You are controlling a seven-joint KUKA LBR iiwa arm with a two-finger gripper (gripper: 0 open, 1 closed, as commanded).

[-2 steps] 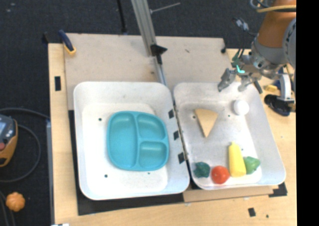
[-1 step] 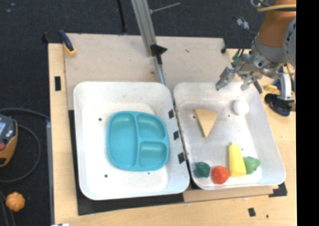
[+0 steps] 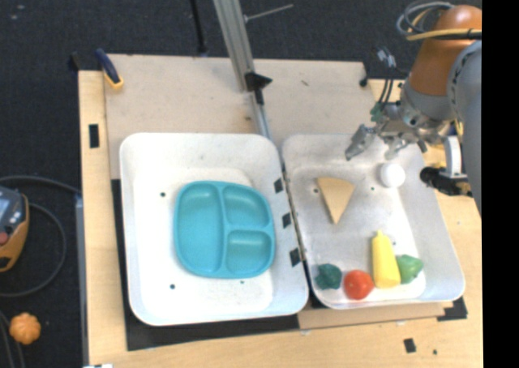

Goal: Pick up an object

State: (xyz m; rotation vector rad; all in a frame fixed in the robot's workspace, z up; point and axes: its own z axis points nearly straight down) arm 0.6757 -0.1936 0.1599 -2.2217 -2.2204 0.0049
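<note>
Seemingly empty, gripper [image 3: 381, 141] (fingers spread) hovers over right bin [image 3: 450, 265].

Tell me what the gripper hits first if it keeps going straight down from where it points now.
Most likely the bare floor of the right bin near its back edge. The gripper hangs over that corner; the white ball sits just beside the line and the tan wedge further forward. Depth from one slanted view is uncertain.

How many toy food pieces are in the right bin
6: white ball near the gripper, cheese wedge mid-bin, and along the front edge a dark green piece, tomato, yellow bottle, green piece.
</note>
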